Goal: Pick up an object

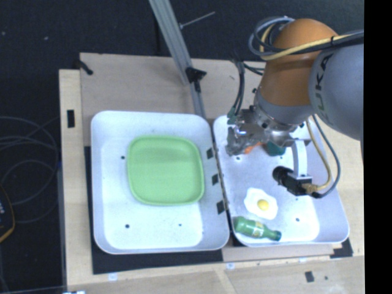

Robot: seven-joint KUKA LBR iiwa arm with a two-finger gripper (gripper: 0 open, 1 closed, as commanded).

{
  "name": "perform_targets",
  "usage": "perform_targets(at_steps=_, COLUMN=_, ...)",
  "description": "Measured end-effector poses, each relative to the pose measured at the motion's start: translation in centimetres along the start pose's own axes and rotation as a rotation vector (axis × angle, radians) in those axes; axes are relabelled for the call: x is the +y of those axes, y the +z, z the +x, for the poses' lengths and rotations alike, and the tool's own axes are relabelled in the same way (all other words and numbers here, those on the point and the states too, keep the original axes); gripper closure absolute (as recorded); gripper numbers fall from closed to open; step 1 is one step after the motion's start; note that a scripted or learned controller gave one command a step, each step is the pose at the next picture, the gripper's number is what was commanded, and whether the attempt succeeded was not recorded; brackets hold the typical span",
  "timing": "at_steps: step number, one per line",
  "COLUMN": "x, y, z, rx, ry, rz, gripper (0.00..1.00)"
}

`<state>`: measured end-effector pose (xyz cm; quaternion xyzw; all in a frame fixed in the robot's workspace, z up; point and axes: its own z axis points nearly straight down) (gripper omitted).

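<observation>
In the camera view nothing is lifted yet, so I judge the pick has not been made. The toy fried egg (pixel 261 204) and the green bottle (pixel 257 228) lie free near the front of the right bin (pixel 327 228), the bottle against the front wall. A green plate (pixel 165 170) rests flat in the left bin (pixel 107 225).

The arm (pixel 300 66) reaches in from the right with its wrist pointing down. The gripper (pixel 237 141) is low over the right bin's back-left corner, well apart from the egg and bottle. A small orange-and-teal piece (pixel 272 144) beside it may be another object, but it is too hidden to name. Whether the gripper is open or closed cannot be told from here.
</observation>
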<state>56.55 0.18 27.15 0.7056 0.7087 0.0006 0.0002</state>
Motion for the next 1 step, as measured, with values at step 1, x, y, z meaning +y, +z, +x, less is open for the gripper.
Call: perform_targets(at_steps=1, x=-1.25, y=1.66, z=5.63, rx=0.000, ry=0.001, rz=0.001, gripper=1.00)
